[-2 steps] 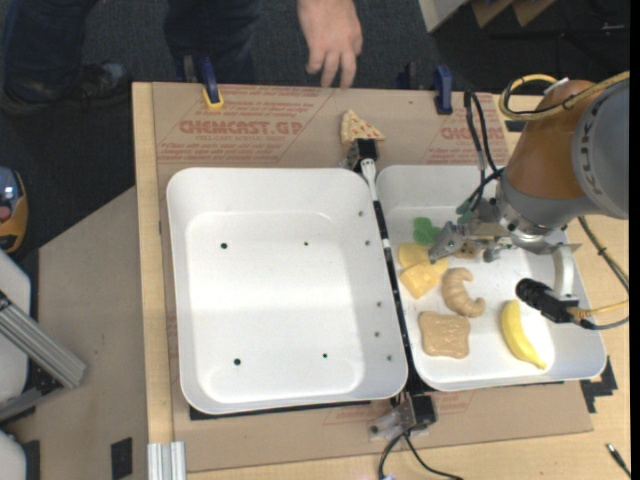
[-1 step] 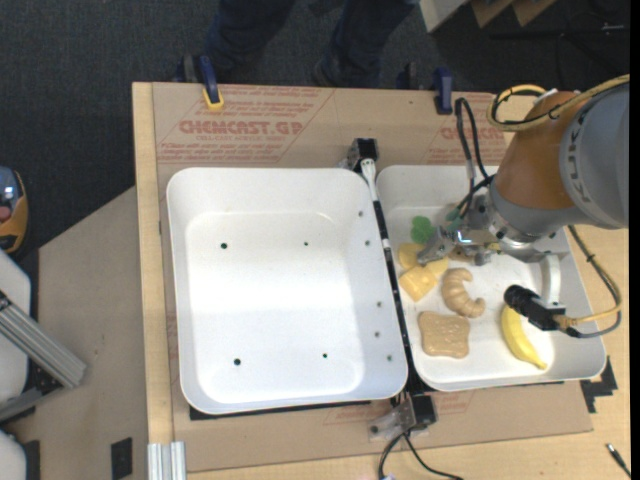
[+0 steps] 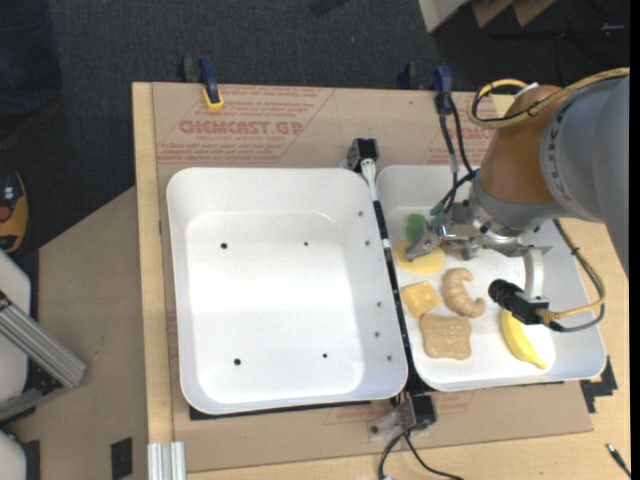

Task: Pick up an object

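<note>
The arm [image 3: 560,148] reaches in from the right and bends down over the right bin [image 3: 572,278], its orange band above the wrist. The gripper [image 3: 432,236] sits low at the bin's far left part, over a small green piece [image 3: 414,225] and just above a pale yellow lump [image 3: 422,260]. From this slant, it cannot be told whether the gripper is open or closed, nor whether it touches either piece.

All the pickable things lie in the right bin. Nearer than the lump is a yellow block [image 3: 419,297], with a croissant [image 3: 459,290] just beside it on the right. A brown slice [image 3: 446,336] (toast, by the look of it) lies near the front edge, close under both. A banana [image 3: 522,340] lies apart, toward the front right corner.

The left bin [image 3: 280,288] stands touching the right one, both on the table [image 3: 150,268].
</note>
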Controlling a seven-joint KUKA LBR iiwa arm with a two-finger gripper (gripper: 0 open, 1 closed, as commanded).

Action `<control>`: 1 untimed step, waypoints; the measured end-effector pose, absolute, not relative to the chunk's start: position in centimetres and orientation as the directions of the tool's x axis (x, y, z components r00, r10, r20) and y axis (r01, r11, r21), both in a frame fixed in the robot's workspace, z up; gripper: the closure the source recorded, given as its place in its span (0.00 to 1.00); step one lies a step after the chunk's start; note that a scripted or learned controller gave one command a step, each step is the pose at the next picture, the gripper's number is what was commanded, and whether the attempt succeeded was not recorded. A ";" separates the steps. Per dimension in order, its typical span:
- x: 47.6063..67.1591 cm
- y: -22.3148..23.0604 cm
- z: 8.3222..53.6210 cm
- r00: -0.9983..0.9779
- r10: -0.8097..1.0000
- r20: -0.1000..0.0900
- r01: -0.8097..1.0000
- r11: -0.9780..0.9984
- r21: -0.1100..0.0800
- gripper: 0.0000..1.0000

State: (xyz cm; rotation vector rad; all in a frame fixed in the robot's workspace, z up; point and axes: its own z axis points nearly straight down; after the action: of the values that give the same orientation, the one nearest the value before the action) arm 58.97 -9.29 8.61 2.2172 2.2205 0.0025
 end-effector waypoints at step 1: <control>66.2 -10.1 8.6 -0.003 1.000 -0.002 1.000 0.003 0.007 0.00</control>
State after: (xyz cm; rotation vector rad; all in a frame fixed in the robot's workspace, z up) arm 66.21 -10.12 8.60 2.2140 2.2197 0.0054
